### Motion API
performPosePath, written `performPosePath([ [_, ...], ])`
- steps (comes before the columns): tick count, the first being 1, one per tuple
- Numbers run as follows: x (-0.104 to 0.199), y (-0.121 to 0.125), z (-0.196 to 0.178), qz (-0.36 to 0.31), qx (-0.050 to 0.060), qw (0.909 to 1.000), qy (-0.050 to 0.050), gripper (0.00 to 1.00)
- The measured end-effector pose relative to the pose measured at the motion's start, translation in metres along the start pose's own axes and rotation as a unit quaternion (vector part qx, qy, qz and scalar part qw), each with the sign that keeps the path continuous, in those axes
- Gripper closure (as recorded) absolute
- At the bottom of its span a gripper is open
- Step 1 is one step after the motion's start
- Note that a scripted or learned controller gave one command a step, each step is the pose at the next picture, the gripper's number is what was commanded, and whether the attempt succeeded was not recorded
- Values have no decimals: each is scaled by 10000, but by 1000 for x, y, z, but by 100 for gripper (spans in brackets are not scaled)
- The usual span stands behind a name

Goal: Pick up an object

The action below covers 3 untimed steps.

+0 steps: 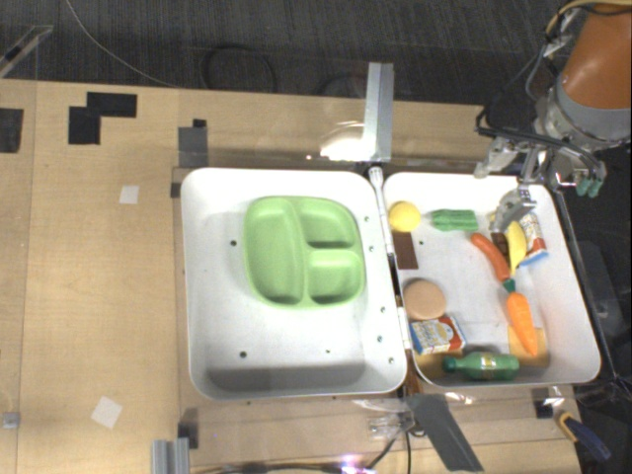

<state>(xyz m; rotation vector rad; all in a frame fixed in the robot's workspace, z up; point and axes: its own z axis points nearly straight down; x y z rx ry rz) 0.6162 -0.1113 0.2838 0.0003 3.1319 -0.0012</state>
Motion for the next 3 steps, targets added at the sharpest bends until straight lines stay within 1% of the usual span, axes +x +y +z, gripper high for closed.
performPosePath([
  [1,8,-25,158,-215,-13,9997,66,0],
  [2,60,-62,194,199,10,9998,-26,0],
  [3,103,-57,192,351,12,9994,-35,0],
])
